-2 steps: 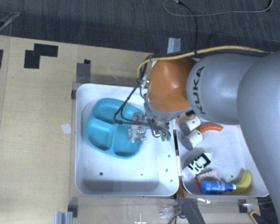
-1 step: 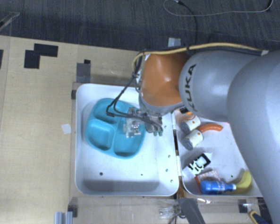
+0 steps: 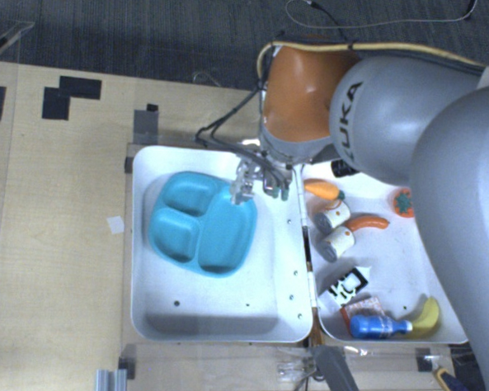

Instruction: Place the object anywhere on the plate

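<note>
The grey arm with its orange band reaches in from the right, and its two-finger metal gripper [image 3: 249,185] hangs at the upper right edge of the blue plastic sectioned plate [image 3: 201,223], at about two o'clock on the plate's rim. Whether it is clenched, released or grasping anything cannot be told from this angle. The plate lies in the left shallow white bin [image 3: 212,321], toward the bin's ten o'clock. The right white bin [image 3: 406,250] holds the loose things: an orange carrot-shaped toy [image 3: 322,189] at its eleven o'clock, a small white cylinder [image 3: 338,213] just below that, a red-orange sausage-shaped toy [image 3: 367,224] beside it, a grey cylinder [image 3: 334,241], a black-and-white patterned card [image 3: 348,283], a blue bottle [image 3: 380,327] and a yellow banana [image 3: 426,316] toward five o'clock.
</note>
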Controlling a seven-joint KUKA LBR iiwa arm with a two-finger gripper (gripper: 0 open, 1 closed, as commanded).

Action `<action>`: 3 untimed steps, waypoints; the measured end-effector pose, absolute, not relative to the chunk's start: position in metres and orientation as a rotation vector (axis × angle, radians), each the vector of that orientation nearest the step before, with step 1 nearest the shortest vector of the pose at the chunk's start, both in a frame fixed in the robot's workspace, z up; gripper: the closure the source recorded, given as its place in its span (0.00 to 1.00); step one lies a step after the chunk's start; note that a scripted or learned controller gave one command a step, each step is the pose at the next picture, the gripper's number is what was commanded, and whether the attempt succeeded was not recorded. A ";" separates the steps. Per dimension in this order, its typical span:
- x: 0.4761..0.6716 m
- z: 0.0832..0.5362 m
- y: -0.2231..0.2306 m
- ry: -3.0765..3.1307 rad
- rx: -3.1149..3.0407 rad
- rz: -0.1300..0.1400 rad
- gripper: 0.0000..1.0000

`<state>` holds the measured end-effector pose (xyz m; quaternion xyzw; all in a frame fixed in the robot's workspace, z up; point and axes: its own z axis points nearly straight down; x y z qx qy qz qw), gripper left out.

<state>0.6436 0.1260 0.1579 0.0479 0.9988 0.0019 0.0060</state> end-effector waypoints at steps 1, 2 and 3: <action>0.610 0.209 0.174 3.118 -0.271 0.006 1.00; 0.656 0.258 0.112 3.127 0.082 0.005 1.00; 0.656 0.179 0.123 3.132 -0.088 0.004 1.00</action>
